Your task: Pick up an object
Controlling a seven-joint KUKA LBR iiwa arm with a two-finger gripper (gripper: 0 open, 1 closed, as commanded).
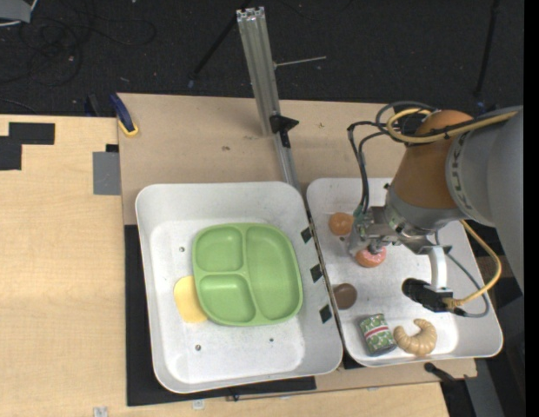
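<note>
Closing squarely on the small pink round object is advised; gripper sits over it, finger state indeterminate

The arm reached in over the right bin, its gripper low above a pink-and-white object, fingers hidden from me. An orange ball sat just beside it. Nearer lay a brown ball, a green can and a croissant. The left bin held a green divided plate partly covering a yellow piece
</note>
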